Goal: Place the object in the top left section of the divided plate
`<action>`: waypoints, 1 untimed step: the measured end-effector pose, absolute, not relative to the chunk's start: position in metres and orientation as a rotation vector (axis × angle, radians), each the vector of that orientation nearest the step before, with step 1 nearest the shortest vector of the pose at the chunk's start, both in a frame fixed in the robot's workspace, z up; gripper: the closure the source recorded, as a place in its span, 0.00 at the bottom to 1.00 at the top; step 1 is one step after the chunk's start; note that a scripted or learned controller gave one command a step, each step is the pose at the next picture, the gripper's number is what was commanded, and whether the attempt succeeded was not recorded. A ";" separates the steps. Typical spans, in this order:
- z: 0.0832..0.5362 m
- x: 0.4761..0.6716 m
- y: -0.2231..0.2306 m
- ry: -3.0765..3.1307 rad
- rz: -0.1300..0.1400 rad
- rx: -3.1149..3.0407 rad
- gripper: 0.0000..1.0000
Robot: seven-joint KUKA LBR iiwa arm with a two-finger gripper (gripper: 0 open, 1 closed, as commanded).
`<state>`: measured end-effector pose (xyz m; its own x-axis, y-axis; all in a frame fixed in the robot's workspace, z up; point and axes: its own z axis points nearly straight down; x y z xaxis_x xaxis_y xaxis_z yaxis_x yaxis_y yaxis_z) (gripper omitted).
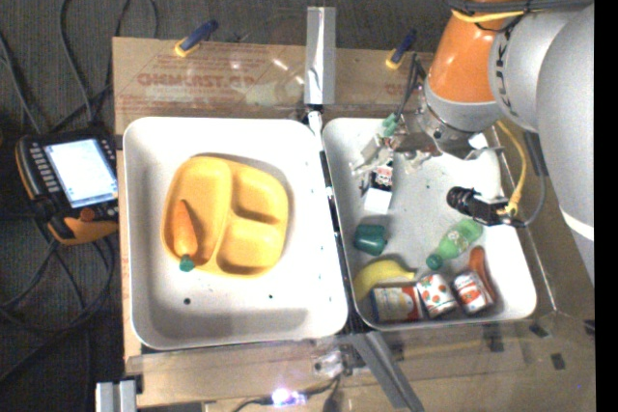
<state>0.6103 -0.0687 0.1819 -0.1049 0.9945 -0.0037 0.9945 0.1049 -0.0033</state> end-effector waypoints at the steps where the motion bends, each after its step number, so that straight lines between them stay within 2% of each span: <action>1: 0.189 0.611 -0.068 2.337 -0.012 2.100 1.00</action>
<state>0.6106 -0.0680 0.1893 -0.1063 0.9943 -0.0049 0.9943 0.1063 -0.0056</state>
